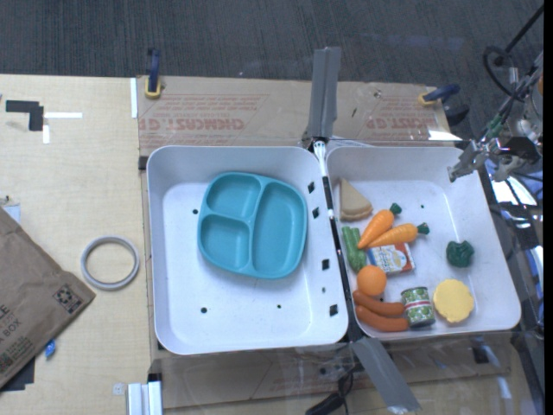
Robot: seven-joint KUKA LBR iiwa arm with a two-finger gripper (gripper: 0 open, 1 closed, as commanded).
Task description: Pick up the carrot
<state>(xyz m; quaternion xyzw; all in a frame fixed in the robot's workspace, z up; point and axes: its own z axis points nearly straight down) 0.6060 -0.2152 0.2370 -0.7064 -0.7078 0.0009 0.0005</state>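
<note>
Where sausages (380,311) lie, orange (371,280) covers part; carrots (390,229) unobstructed.

Two carrots (389,229) in right bin (467,184), blue tray (253,226) left

Two orange carrots with green tops lie in the right bin's middle. The upper carrot (378,226) slants — green end up and to the right, tip down-left (near the green bean pods). The lower carrot (399,234) lies flatter, just beside it, its leafy end pointing right, above a small printed packet.
</note>
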